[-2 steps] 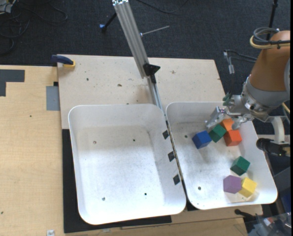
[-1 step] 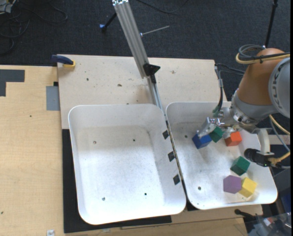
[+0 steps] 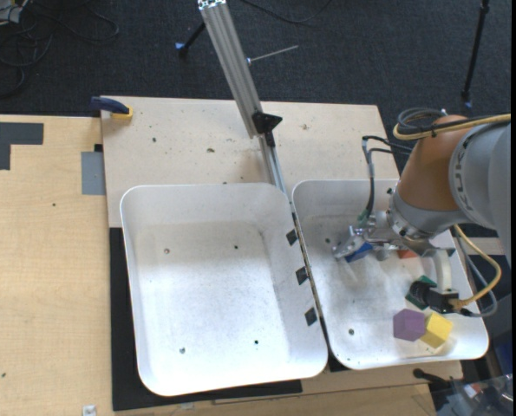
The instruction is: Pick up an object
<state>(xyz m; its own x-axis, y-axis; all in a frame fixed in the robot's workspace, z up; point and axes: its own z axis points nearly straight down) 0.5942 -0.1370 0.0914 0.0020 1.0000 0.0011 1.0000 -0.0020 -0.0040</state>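
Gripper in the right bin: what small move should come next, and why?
Probably shift the gripper toward the near right corner of the right bin. It sits over bare bin floor near the bin's middle, while the purple block and yellow block lie side by side in that corner, apart from it.

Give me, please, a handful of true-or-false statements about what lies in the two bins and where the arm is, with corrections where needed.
1. The purple block and the yellow block lie touching in the right bin. True.
2. The arm reaches over the left bin. False: it is over the right bin.
3. The gripper is near a blue object. True.
4. The purple block sits at the right bin's far corner. False: it is near the front edge.
5. A metal rail rises behind the bins. True.
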